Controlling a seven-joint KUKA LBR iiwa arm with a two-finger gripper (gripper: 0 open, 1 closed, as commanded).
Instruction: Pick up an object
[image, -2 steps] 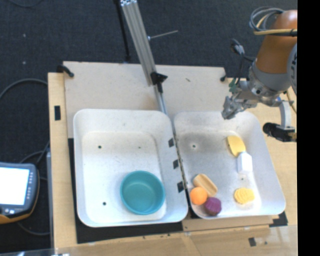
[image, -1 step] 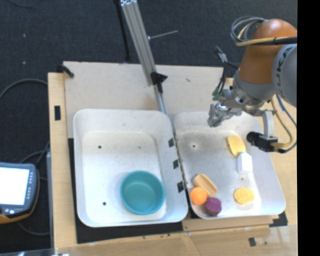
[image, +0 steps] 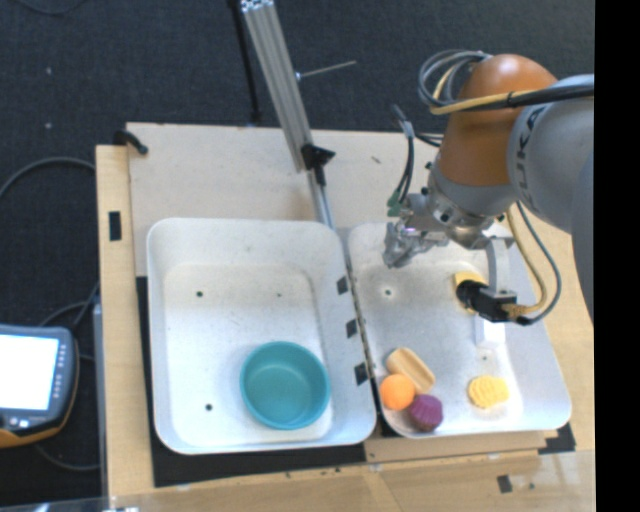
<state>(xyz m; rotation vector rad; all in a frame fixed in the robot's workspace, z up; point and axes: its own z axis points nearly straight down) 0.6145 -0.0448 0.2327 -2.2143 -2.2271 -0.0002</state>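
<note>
Starting at the near edge: the right bin (image: 520, 330) has its stuff bunched along the front. A purple ball (image: 427, 411) sits right in the near-left corner, touching an orange ball (image: 398, 391) just behind it, and a tan bread-looking piece (image: 411, 367) lies tilted right behind those two, up against the orange one. A ridged yellow piece (image: 488, 392) sits toward the near-right corner, well apart from that cluster, so there's an open lane of bare floor between them.

Over in the left bin (image: 180, 300), a teal bowl (image: 285, 384) sits upright near the front-right corner, close to the wall shared with the other bin (everything else in that bin is bare white floor, loads of room).

Middle of the right bin is open too. Further back, by its right edge, there's a small yellow object (image: 467, 280) with a black fitting (image: 492, 298) on the arm partly in front of it.

At the far-left corner of the right bin the gripper (image: 400, 247) hangs over the floor close to the dividing wall. Nothing visible between its fingers, but I honestly can't tell if they're apart or together, too blurry. The arm (image: 500, 120) looms over the bin's far edge from the right.
</note>
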